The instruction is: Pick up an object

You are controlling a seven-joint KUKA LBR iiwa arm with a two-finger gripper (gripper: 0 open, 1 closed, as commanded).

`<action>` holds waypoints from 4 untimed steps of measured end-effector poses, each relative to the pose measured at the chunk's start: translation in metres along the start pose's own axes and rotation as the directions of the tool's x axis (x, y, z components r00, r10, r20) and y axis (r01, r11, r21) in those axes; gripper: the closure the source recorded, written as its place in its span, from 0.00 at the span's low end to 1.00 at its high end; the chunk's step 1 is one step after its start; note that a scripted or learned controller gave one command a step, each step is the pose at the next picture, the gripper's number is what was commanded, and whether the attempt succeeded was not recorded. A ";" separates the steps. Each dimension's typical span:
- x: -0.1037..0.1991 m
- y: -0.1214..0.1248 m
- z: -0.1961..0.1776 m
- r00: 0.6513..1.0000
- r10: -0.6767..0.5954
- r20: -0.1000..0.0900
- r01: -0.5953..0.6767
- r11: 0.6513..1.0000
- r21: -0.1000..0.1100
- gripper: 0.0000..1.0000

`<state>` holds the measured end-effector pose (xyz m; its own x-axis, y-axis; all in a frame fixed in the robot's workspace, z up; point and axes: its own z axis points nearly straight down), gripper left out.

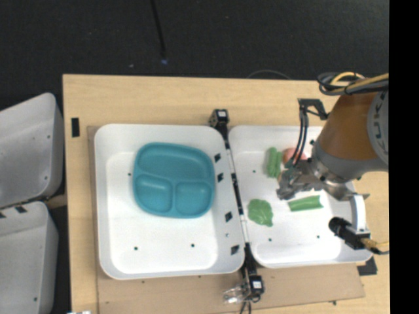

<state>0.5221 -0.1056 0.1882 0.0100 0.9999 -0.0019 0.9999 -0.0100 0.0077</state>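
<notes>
Green stuff first: nearest you in the right bin (308, 257) is the crumpled leafy piece (260, 212), low and just beside the divider between the bins. Up and right of it lies the flat green strip (305, 204), touching or nearly under the gripper (288, 187). Further back from the gripper sits the upright green piece (272, 161), w/ a red-pink item (289, 155) just beside it, partly hidden by the arm.

You can't tell if the claw is apart or together; the wrist blocks it. Nothing visibly clamped.

Left bin (105, 195), past the divider, holds the teal divided plate (174, 179), well apart from the gripper.

Risks, imo: gripper sits btwn the strip and the upright piece, so it may nudge one aside. A flat strip is hard to catch, and the fingertips could skid off it.
</notes>
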 end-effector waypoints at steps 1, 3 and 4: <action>-0.001 0.002 -0.041 1.000 -0.013 0.000 0.013 1.000 0.001 1.00; 0.097 0.038 -0.049 1.000 -0.017 -0.003 0.017 1.000 0.005 1.00; 0.156 0.054 -0.058 1.000 -0.019 -0.004 0.019 1.000 0.005 1.00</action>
